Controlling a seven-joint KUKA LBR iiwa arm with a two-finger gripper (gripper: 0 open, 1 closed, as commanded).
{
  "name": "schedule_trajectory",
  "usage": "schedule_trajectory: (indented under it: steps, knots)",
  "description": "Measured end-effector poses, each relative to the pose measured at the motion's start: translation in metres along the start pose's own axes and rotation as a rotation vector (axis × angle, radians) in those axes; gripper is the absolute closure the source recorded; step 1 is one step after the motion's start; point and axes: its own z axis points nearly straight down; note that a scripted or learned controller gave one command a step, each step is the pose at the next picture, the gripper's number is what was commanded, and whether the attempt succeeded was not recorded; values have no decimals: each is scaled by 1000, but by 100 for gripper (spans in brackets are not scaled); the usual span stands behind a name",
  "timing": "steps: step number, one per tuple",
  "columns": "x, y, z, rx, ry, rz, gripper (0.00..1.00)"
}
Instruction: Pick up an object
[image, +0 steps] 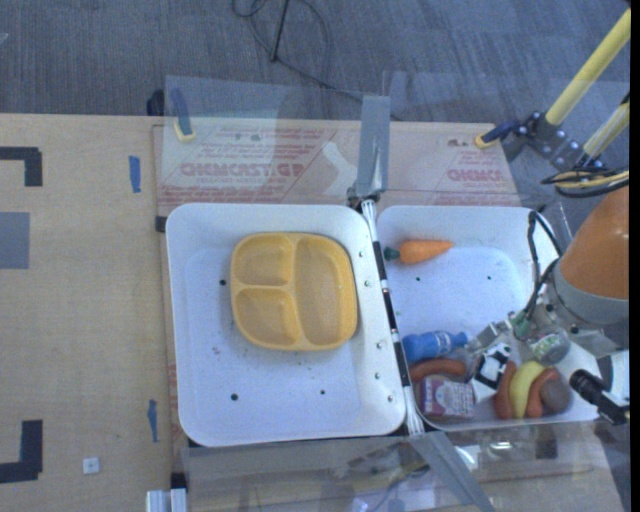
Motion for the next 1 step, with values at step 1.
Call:
schedule_trajectory:
  steps: [1]
  knots:
    - [-4,0,-11,-4,-7,6,100]
